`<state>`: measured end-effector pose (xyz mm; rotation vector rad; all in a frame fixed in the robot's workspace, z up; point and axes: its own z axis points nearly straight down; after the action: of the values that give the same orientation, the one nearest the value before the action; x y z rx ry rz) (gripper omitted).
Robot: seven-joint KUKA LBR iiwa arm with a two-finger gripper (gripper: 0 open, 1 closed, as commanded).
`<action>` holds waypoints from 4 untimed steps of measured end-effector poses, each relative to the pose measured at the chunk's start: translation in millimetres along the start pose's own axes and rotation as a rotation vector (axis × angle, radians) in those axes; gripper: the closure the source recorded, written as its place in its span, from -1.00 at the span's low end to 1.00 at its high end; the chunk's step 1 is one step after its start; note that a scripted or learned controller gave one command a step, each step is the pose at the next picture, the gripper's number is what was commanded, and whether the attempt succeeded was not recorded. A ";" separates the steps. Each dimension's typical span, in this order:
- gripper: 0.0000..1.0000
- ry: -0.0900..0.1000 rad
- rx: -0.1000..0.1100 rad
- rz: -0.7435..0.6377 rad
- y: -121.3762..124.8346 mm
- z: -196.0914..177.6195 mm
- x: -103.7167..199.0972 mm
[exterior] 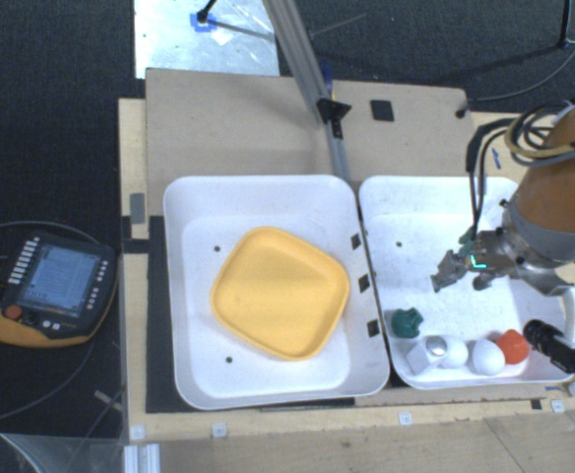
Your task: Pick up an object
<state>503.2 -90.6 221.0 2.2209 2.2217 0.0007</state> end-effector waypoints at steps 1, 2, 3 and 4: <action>-1.00 0.000 0.000 0.000 0.0 0.0 0.0; -1.00 0.000 0.004 0.000 -4.7 51.6 9.6; -1.00 0.000 0.004 0.001 2.1 105.0 3.2; -1.00 0.000 0.002 0.000 1.9 131.7 3.3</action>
<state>505.2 -87.4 89.3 2.2218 2.2223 -0.0012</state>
